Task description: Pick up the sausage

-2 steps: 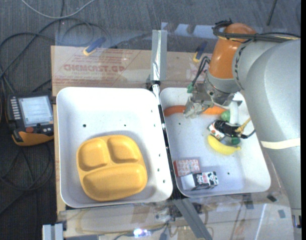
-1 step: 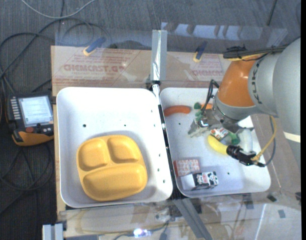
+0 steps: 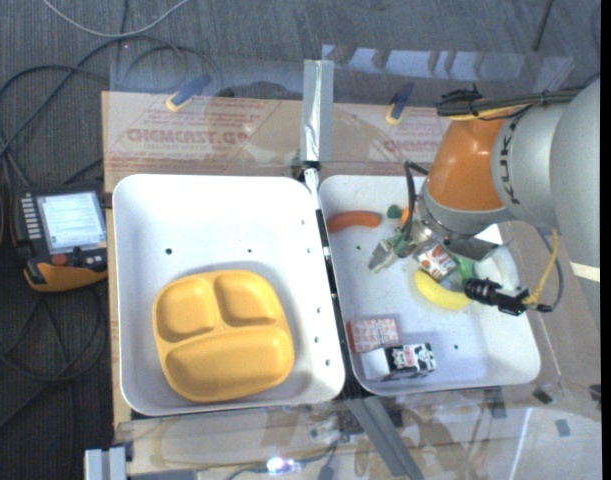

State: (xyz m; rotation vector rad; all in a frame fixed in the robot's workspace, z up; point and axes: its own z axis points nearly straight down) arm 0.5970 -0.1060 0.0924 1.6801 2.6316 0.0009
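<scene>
The right bin (image 3: 505, 363) is the one where the arm (image 3: 530, 163) works, and the arm comes in from the right side and covers the upper right part of this bin. The left bin (image 3: 135, 218) holds a yellow tray (image 3: 223, 333) with compartments, well apart from the action. In the right bin, the sausage (image 3: 353, 220) lies near the upper left corner, close to the wall between the two bins; its long axis goes almost left to right, with a small bend. The gripper (image 3: 393, 250) is just beside it, to the right and a little lower, and the jaws stand apart with nothing between them. So I judge that the next move must carry the jaws a short way to the left and upward, and close across the short width of the sausage. Behind the gripper lie a yellow banana-like toy (image 3: 440, 293), a small carton (image 3: 437, 261) and a green piece (image 3: 394, 210); near the front lie a red card (image 3: 373, 333) and a small black-and-white box (image 3: 410, 358).
</scene>
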